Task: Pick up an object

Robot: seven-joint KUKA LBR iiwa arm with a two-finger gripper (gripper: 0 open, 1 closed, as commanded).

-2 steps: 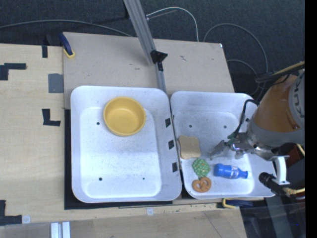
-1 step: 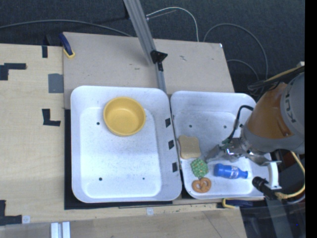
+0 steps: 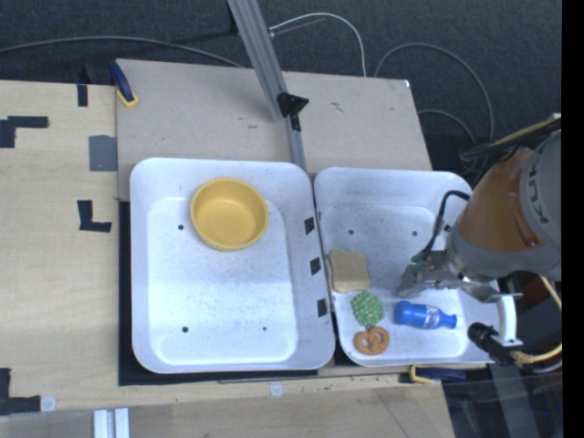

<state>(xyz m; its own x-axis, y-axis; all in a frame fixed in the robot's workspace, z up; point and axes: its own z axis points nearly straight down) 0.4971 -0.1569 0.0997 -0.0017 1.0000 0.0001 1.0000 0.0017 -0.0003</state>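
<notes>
Likeliest target: a small blue plastic bottle (image 3: 424, 317), lying on its side toward five o'clock in the right-hand shallow white bin (image 3: 383, 179), cap end pointing to three o'clock. Not lifted, resting on the bin floor.

At nine o'clock from the bottle, just beside it, a green knobbly ball (image 3: 368, 307). At six o'clock from that ball, near the bin's front rim, a small orange-brown pretzel-shaped piece (image 3: 371, 340). At twelve o'clock from the ball, a tan square block, sponge-like (image 3: 349, 270), close to the bin's left wall.

At eleven o'clock from the bottle, close above it in the view, the dark two-finger gripper (image 3: 416, 279), carried on the grey arm with its orange band reaching in from three o'clock. Open or closed: impossible to tell at this angle and blur. Nothing seen held.

Further out, at nine o'clock, the left-hand shallow white bin (image 3: 155, 245) with a round yellow plastic bowl (image 3: 228, 213) toward its eleven o'clock corner, well apart from the gripper.

Step in hand, by judgement: approach, hovering near the bottle, with no grasp made yet.

Next move, by judgement: shift slightly toward five o'clock to centre over the bottle's body, straddle it across its narrow width, then descend and close. Risk of the round bottle rolling away, or of nudging the green ball.
</notes>
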